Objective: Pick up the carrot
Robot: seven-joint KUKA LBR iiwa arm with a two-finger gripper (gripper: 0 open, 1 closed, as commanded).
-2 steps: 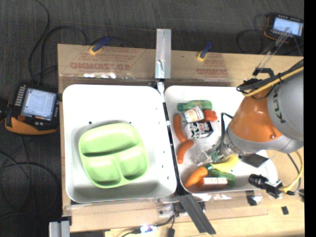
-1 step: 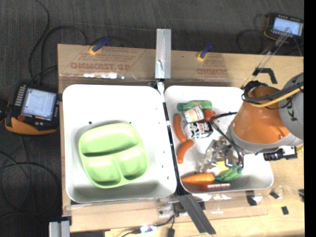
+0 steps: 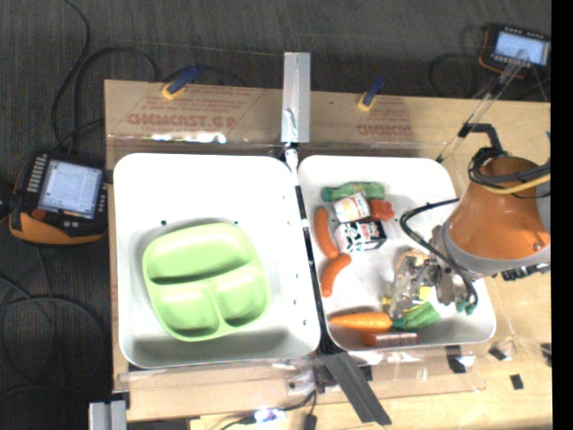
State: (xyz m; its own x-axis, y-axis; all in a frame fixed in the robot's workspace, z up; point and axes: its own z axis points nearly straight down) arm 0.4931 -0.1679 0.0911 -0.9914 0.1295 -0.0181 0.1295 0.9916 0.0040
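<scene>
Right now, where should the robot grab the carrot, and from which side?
Probably around the thick middle of the carrot, coming straight down from above. It lies flat, lengthwise along the near wall of the right bin, so the fingers should close across its narrow width. A red piece sits close beside it, leaving little room there. The gripper hovers just to its right.

Orange carrot (image 3: 360, 321), lying flat lengthwise, near the front edge of the right bin (image 3: 466, 334)

A green tray (image 3: 208, 280) lies in the left bin (image 3: 134, 173); the right bin (image 3: 448, 182) holds sausages (image 3: 328, 249), perhaps a jar (image 3: 351, 208) at twelve o'clock
</scene>
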